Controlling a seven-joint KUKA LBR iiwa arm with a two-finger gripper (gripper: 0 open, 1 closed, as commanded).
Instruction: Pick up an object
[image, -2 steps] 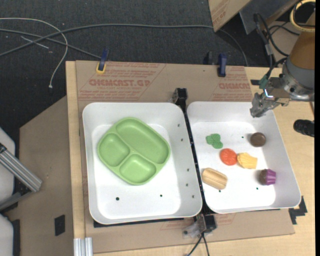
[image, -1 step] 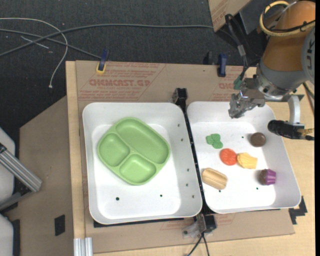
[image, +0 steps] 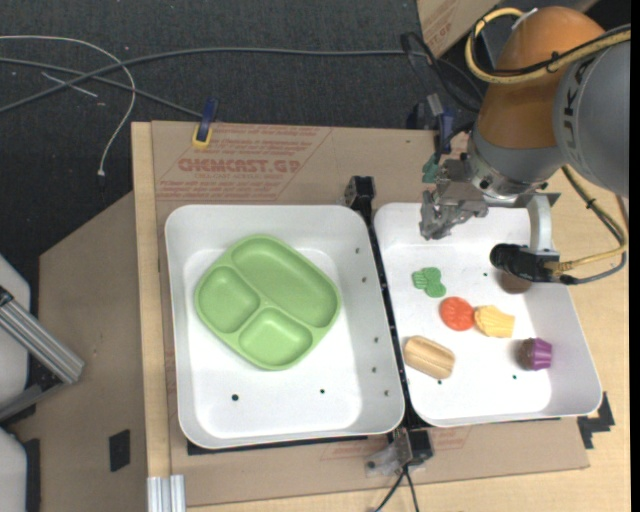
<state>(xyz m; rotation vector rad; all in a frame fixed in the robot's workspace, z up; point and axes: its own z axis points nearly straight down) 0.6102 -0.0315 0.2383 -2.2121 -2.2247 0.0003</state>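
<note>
The right bin (image: 560, 400) holds several small toy foods: a green piece (image: 429, 282), an orange-red round one (image: 457, 313), a yellow one (image: 494, 322), a tan bread-like roll (image: 429, 357) and a purple one (image: 536, 353). A dark brown item (image: 516, 281) lies partly under a black part of the arm. My gripper (image: 437, 226) hangs over the bin's back left corner, above and behind the green piece, with nothing visible between its fingers. How far its fingers stand apart is unclear.
The left bin (image: 200, 400) holds a green divided plate (image: 266, 300). A black bracket (image: 360, 190) sits between the bins at the back. Cables lie on the dark floor beyond the cardboard-covered bench.
</note>
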